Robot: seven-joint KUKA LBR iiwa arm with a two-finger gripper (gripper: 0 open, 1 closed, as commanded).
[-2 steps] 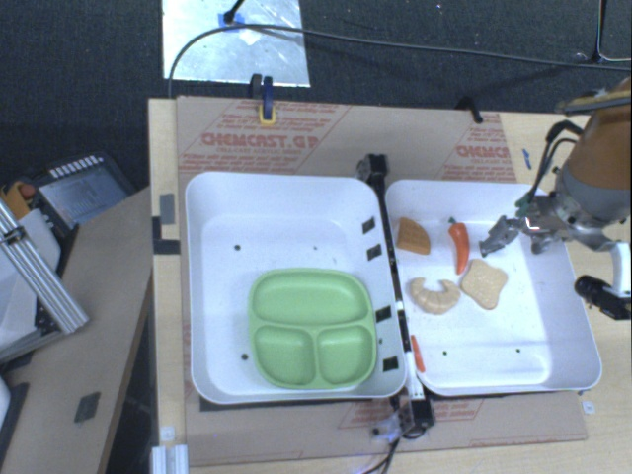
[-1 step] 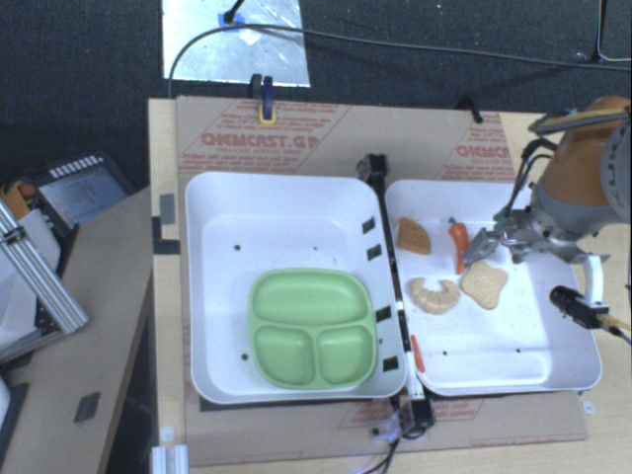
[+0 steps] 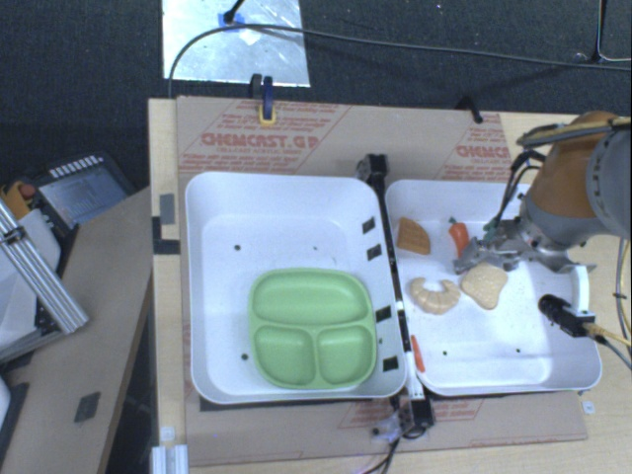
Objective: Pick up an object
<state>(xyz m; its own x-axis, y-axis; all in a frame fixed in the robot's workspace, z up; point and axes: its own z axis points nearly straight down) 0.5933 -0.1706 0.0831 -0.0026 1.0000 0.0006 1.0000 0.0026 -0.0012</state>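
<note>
The gripper (image 3: 472, 256) sits low in the right bin (image 3: 513, 363) at frame right — I cannot tell its state — beside a carrot (image 3: 458, 235), a cookie (image 3: 485, 285), a croissant (image 3: 435, 295) and bread (image 3: 414, 236).
</note>
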